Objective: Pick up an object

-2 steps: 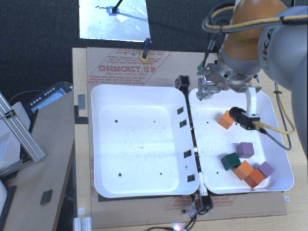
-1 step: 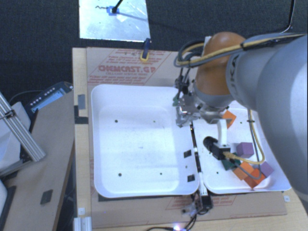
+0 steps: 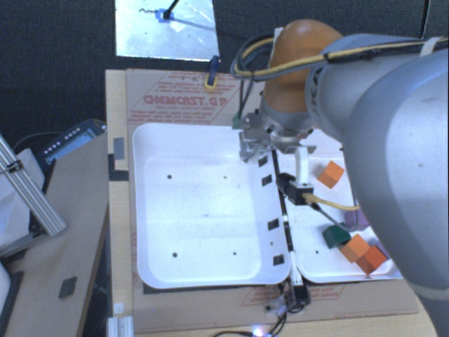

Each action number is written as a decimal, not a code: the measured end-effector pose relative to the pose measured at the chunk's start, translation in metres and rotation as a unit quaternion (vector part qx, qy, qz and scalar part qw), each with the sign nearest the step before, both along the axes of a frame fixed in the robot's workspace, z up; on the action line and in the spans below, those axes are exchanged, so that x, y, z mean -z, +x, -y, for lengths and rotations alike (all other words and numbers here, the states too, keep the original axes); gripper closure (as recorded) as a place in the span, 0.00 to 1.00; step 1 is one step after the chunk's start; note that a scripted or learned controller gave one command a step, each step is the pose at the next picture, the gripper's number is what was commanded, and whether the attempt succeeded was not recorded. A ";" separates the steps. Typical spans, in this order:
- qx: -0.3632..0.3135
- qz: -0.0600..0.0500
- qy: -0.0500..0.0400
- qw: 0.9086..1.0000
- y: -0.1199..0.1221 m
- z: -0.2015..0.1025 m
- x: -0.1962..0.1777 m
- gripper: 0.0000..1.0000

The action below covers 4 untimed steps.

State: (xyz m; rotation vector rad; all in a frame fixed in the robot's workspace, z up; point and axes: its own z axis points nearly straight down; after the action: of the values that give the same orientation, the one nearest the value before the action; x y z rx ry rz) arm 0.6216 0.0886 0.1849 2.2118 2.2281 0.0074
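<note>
The step in hand looks like the approach. The end effector (image 3: 254, 140) hangs over the far end of the divide between the left bin (image 3: 196, 209) and the right bin (image 3: 313, 262), and whether it is released or clenched cannot be told. No object is seen in its grasp. All the candidates lie in the right bin. Three are orange: one orange cube (image 3: 331, 174) toward the far side and an orange pair (image 3: 363, 253) touching at the near right. Beside the pair are one green block (image 3: 335, 236) and one purple piece (image 3: 356, 220), which is partly hidden by the arm. The next move probably calls for shifting right and nearer, over one block, then descending squarely onto it.
</note>
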 end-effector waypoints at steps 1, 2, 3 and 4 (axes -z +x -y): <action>-0.002 0.005 0.002 1.000 0.036 -0.066 -0.098 1.00; -0.002 0.000 -0.001 1.000 0.034 -0.062 -0.102 1.00; -0.005 0.001 -0.001 1.000 0.035 -0.062 -0.113 1.00; -0.009 0.002 -0.001 1.000 0.035 -0.063 -0.124 1.00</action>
State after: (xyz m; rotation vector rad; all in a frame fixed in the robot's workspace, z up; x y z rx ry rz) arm 0.6568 0.1515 0.3086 2.1886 2.2449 0.0097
